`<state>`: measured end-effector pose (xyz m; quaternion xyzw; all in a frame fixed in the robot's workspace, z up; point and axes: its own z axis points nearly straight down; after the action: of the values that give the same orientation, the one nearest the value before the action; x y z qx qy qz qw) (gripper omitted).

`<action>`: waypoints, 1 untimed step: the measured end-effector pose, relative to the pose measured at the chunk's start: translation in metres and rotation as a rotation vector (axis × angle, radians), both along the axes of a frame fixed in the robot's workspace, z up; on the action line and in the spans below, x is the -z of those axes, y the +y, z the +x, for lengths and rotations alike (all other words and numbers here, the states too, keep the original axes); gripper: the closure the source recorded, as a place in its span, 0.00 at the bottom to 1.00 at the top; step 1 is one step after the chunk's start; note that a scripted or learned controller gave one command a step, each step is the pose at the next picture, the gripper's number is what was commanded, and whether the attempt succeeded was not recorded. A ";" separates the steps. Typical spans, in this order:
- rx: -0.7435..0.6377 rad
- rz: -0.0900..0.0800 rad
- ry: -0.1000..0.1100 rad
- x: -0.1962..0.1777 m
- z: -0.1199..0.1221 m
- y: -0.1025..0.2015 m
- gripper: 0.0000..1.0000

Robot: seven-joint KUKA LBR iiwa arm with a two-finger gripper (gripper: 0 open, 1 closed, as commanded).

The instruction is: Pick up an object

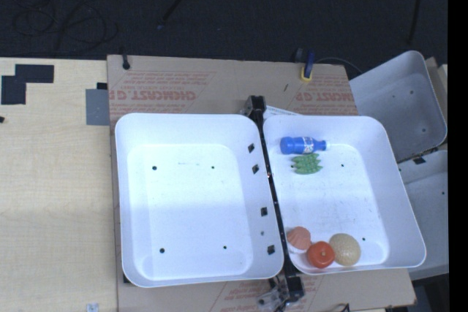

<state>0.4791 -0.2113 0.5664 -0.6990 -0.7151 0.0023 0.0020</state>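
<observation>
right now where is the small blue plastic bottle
The small blue plastic bottle lies on its side in the right white bin, near its far edge, just above the green leafy toy.

Two bins, five small things by my count.
I see one blue bottle [302, 145], one green toy [307, 164], one pink shell [298, 237], one red tomato [320, 254], one tan ball [345, 248].
</observation>
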 end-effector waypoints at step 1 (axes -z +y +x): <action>-0.001 0.000 0.001 0.000 0.000 0.000 0.00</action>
<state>0.4791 -0.2112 0.5661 -0.6988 -0.7153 0.0024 0.0024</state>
